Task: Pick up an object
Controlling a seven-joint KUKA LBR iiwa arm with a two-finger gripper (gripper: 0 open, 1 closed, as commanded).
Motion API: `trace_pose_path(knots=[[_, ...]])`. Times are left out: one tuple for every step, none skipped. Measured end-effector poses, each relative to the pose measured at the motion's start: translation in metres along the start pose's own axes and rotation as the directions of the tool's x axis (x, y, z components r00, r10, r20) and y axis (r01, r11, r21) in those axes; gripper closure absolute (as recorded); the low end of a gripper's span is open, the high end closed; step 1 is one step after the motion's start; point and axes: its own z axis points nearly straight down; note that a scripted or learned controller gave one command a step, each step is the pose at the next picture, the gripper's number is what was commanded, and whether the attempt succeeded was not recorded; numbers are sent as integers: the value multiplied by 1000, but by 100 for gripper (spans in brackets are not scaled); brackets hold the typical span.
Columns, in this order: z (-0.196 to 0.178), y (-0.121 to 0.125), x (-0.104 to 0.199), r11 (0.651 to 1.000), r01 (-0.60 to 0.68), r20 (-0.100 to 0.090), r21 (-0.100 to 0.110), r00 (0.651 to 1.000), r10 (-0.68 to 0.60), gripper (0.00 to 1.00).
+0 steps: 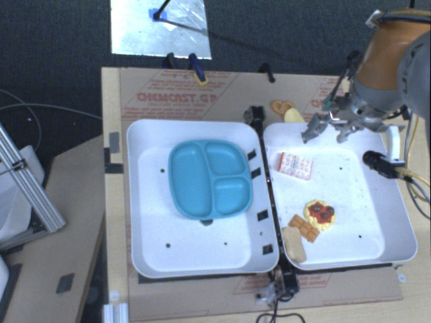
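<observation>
Gripper hangs over right bin's far edge, fingers apart, nothing between them. Red-white packet lies nearest, by the divider side. Risk: flat packet slips through a closing pinch; fingers may scrape bin floor.

The arm in the upper right of the frame was a thick, rounded grey casing with a broad orange band wrapped above the wrist, the orange glossy and catching a soft highlight. Below the band sat a grey metal wrist block, from which the claw branched into two slim grey fingers with darker tips. A small teal spot showed on the left side of the wrist. A black cylindrical part jutted out beneath the wrist at the right, beside a white bracket, with thin cables trailing toward the frame's right edge.
</observation>
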Motion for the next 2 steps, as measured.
trace_pose_path(knots=[[74, -48, -38, 1000, -6, 0, 10, 1000, 6, 0], [109, -114, -27, 1000, -3, 4, -14, 1000, 3, 0]])
